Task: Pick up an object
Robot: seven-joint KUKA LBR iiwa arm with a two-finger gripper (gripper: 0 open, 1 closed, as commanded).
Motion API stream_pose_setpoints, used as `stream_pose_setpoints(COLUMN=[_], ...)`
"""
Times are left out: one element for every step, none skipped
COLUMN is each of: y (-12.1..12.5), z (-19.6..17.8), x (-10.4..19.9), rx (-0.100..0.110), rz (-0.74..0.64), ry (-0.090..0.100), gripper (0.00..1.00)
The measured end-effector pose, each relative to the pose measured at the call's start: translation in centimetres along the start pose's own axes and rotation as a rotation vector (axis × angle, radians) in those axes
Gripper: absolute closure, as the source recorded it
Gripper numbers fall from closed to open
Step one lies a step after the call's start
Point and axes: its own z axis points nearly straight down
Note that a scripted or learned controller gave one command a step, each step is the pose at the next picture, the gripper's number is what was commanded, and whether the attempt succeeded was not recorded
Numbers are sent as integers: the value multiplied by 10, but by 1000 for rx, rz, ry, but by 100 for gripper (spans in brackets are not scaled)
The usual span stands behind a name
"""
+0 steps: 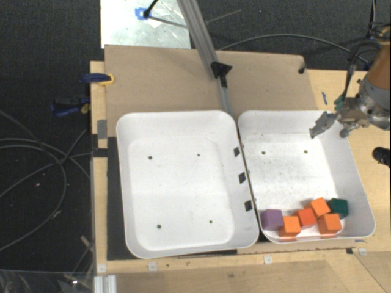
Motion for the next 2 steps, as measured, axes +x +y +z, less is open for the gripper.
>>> stream_pose_setpoints(y=[27,-5], z=[-207,-338], x=[-14,-14], rx=[-10,-11], rz=[-1,-1], ry=[-3,-3], gripper=[0,0])
